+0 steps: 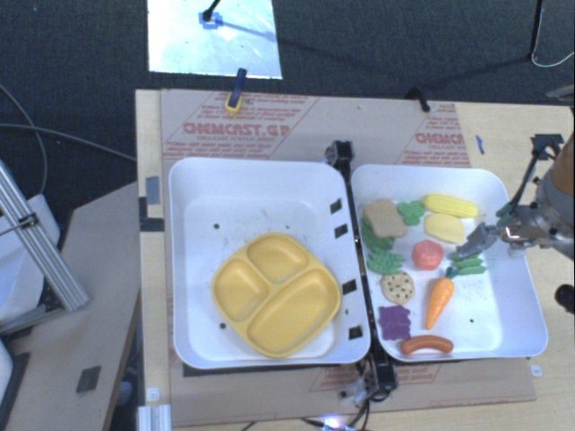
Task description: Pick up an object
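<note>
Yellow divided plate (276,293) in the left bin (193,205) — cardboard sheet (269,124) beneath, shiny panel (214,23) beyond

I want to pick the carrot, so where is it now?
The carrot lies in the right bin, near its middle, just below the red tomato, with the cookie on its left and the sausage below.

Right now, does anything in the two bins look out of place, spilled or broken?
Nothing stands out. The yellow tray lies flat in the left bin. The toy foods, such as the carrot, the sausage and the corn, lie loosely scattered inside the right bin, none over its rim.
</note>
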You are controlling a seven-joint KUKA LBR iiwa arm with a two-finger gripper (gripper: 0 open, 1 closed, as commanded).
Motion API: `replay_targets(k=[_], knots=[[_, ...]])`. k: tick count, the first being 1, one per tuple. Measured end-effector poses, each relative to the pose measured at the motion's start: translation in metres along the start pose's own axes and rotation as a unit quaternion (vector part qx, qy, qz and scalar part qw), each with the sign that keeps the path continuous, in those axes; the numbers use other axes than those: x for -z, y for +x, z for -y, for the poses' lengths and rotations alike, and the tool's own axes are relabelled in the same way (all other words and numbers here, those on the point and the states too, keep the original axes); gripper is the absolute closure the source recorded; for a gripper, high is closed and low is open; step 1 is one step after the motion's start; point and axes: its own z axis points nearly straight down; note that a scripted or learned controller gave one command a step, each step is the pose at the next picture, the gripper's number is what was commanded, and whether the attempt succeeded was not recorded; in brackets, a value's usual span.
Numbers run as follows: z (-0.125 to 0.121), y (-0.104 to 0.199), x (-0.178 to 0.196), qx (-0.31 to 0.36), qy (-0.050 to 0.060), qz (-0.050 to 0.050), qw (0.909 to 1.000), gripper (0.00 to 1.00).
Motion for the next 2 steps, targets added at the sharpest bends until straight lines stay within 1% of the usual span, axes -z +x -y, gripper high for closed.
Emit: replay_targets(k=[1, 2], knots=[[0.027, 0.003, -0.141, -0.002, 0.007, -0.002, 1.0, 0.0], [0.022, 0.002, -0.123, -0.001, -0.001, 0.0, 1.0, 1.0]])
